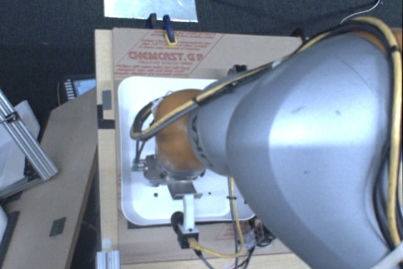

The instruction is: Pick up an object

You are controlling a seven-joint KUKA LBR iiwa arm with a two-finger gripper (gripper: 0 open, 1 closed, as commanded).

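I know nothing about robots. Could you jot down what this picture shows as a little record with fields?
Arm: large grey arm reaching in from the right, covering much of the view
Wrist band: orange band, over the bin
Bin: shallow white bin under the arm
Cables: yellow and grey cables looping beside the wrist
Board: cardboard sheet with red print, behind the bin
Objects to pick: none can be made out; the arm hides most of the bin

Grey arm (302, 135) low over the white bin (126, 135) — orange band (176, 135) above the wrist
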